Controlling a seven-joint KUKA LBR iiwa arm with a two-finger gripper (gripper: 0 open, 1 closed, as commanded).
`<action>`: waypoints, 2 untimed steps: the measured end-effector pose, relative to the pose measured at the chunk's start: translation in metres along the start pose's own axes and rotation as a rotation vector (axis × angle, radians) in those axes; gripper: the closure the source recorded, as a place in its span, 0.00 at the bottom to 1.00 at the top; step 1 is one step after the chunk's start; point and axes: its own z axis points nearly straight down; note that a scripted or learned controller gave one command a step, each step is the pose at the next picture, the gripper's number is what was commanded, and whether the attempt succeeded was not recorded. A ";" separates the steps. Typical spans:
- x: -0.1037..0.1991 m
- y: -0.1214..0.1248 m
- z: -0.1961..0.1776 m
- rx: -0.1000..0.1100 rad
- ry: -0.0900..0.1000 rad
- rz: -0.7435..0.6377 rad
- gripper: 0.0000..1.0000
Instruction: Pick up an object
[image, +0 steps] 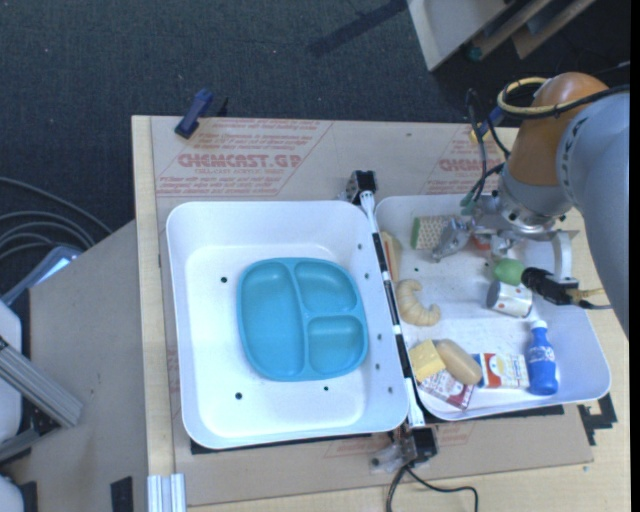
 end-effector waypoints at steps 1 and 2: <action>-0.038 0.009 -0.003 -0.040 0.001 -0.014 0.00; -0.036 0.010 -0.014 -0.043 0.001 -0.015 1.00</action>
